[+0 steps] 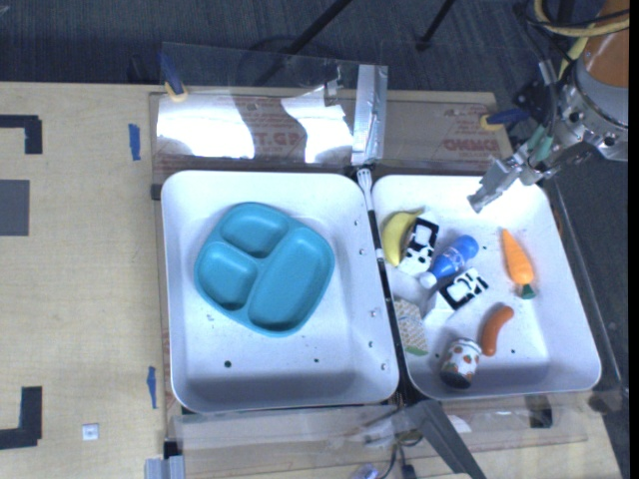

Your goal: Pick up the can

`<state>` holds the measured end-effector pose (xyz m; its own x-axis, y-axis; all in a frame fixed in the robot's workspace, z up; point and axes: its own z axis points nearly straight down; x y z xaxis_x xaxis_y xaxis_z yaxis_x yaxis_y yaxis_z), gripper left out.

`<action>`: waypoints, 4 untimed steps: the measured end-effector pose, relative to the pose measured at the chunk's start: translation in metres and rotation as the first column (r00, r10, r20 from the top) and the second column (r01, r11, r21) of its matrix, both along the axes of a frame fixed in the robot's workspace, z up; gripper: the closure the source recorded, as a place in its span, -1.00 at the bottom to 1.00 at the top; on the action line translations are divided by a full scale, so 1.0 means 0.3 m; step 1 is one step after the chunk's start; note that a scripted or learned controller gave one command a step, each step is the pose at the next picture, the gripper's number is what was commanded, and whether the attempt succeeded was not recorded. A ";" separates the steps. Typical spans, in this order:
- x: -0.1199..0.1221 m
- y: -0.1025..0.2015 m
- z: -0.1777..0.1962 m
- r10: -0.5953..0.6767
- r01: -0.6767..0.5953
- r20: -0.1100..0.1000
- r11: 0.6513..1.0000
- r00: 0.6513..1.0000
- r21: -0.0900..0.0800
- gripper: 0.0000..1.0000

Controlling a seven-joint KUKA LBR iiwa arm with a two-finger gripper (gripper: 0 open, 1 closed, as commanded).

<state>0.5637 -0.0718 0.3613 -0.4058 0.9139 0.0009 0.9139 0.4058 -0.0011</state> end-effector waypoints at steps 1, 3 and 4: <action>-0.147 0.359 0.247 -0.125 0.125 0.004 0.992 0.992 0.000 -1.00; -0.276 0.483 0.284 0.248 -0.248 0.006 0.969 0.969 -0.002 1.00; -0.220 0.606 0.247 0.389 -0.389 0.004 0.921 0.921 -0.001 1.00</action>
